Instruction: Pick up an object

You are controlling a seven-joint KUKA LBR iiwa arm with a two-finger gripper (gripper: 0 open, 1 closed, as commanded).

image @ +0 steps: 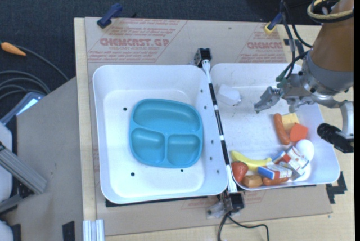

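The tabletop (140, 37) bears two bins. The left bin (109, 121) holds a blue tray (166, 133). Toys (281, 164) crowd the right bin's (247, 74) near corner. The pincer (263, 103) hovers above that bin, fingers apart, gripping nothing.

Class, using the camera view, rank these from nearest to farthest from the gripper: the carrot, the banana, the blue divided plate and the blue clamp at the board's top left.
1. Carrot, just below and right of the gripper, in the right bin.
2. Banana, lower in that bin, near its bottom edge.
3. Blue divided plate, in the left bin.
4. Blue clamp, at the board's top-left edge.
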